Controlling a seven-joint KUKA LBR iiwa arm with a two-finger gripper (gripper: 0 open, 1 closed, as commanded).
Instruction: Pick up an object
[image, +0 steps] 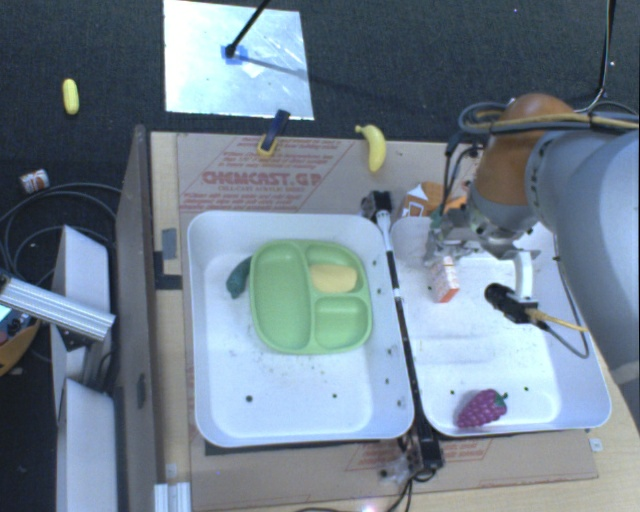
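Note:
My gripper (443, 252) hangs over the back left part of the right bin (560, 400). A small white and orange carton (446, 284) stands directly under it, its top at or touching the gripper's tip. A bunch of purple grapes (482, 407) lies near the front edge of the right bin. In the left bin (230, 400), a green divided plate (300, 300) holds a yellow item (333, 277) in its back right compartment. A dark green item (238, 277) lies against the plate's left rim.
An orange and white item (422, 201) sits at the right bin's back left corner, close behind the gripper. A banana (375, 147) lies on the cardboard behind the bins. The arm's grey body covers the right bin's back right side.

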